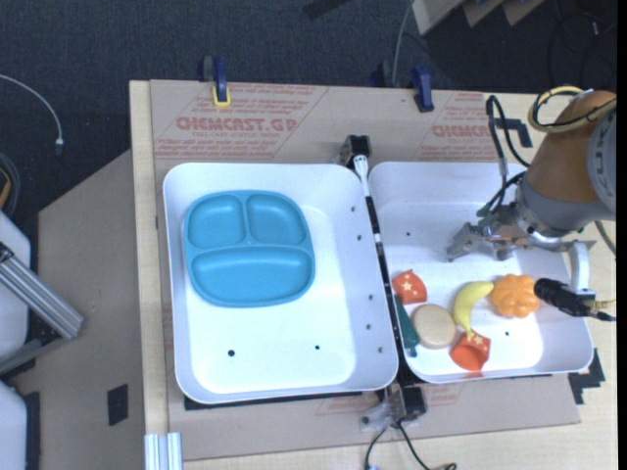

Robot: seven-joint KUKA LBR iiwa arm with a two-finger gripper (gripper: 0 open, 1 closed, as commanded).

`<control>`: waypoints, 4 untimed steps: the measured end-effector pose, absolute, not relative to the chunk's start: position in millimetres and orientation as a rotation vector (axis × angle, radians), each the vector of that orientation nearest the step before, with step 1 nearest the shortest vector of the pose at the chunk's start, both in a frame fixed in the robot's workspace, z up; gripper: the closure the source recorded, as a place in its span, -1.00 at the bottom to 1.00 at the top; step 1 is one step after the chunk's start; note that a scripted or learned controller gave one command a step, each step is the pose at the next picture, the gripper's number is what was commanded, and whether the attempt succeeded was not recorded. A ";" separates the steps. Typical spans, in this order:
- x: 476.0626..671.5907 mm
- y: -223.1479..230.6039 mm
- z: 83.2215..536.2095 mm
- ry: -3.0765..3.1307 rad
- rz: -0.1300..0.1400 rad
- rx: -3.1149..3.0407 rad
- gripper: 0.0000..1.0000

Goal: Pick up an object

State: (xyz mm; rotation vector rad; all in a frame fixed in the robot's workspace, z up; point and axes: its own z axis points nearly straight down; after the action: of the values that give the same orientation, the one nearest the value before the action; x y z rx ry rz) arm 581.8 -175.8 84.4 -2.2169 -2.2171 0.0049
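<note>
**Arm poised over the right bin, toys clustered at its near edge**

Two shallow white plastic bins with rounded corners sit side by side on a brown cardboard-faced bench (294,116) printed with red lettering. The left bin (333,360) holds a smooth, light-blue divided plate (251,248), oval in outline, with two small upper compartments and one broad lower one. The right bin (421,204) holds the graspable objects, all gathered toward its near side: a small red block-like piece with a pale mark (410,287); a round beige disc (434,325) with a matte, bun-like surface, touching a thin dark-green sliver (407,333) at its left edge; a curved yellow banana (470,302) of glossy plastic; a lumpy orange fruit shape (514,296) just right of the banana; and a red wedge with an orange patch (471,351) below the banana's tip.

The arm enters from the right, its orange band (568,164) rounded and satin in finish above a grey wrist. The metallic grey gripper (480,238) hangs over bare bin floor, above and apart from the toy cluster; its fingers look spread, with nothing between them. A black cylindrical part (558,297) projects beside the orange fruit. Two blue clamps (217,74) grip the bench's far edge.
</note>
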 end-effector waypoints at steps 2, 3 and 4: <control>580.0 -167.2 152.0 -2.226 -0.003 -2.223 1.00; 580.8 -157.3 201.7 -2.227 -0.004 -2.223 1.00; 576.0 -165.9 258.0 -2.228 -0.005 -2.227 1.00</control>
State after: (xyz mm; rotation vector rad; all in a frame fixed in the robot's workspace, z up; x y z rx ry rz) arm 576.0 -165.9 258.0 -2.2272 -2.2279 -0.0055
